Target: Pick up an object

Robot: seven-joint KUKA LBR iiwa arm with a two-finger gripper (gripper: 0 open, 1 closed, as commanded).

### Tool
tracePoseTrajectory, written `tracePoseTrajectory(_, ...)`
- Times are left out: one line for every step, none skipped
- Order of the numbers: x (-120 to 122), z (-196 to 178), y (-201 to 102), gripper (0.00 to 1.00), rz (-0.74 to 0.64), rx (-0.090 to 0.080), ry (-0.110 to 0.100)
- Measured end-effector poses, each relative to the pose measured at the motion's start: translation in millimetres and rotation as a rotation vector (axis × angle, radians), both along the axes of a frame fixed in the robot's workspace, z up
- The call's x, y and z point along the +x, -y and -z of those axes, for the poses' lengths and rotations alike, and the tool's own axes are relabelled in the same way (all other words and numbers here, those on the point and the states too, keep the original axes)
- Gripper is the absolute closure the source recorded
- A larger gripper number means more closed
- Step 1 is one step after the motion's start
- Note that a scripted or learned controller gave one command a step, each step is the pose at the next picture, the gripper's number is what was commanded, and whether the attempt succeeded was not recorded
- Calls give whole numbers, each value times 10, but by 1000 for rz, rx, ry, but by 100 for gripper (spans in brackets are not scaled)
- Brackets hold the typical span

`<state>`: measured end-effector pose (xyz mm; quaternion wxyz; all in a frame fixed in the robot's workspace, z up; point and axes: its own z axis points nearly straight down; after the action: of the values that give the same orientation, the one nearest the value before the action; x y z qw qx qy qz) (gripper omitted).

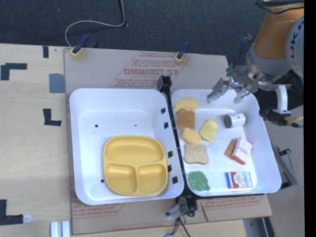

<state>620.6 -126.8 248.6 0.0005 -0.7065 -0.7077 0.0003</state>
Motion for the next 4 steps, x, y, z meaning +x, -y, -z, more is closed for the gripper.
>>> tracePoseTrajectory(253,1500,55,0,1,-2,8)
tracePoseTrajectory(-408,1624,270,0,3,-2,5)
tracePoseTrajectory(61,1629,-190,0,-4,-2,5)
tracePoseTrajectory(479,1640,-329,0,-4,-4,-6)
